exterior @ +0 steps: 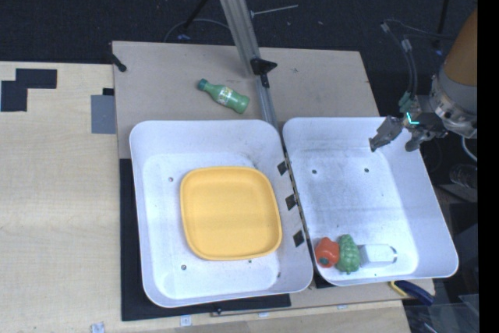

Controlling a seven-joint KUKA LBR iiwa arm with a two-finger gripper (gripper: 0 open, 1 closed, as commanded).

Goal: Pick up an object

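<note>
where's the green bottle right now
The green bottle lies on its side on the bench behind the left bin, just left of the slanted metal rail.

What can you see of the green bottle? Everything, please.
The green bottle is small, with a darker green cap and a pale label band round its body; it looks like plastic. It lies on its side on the tan board behind the left bin, cap toward the view's left, outside both bins. Nothing but the board touches it.

Pretty even overhead light, the two shallow white plastic bins (355, 261) almost blown out. Floor up at 12 o'clock is dark and murky. Soft shadows, whole frame's a bit grainy and soft.
</note>
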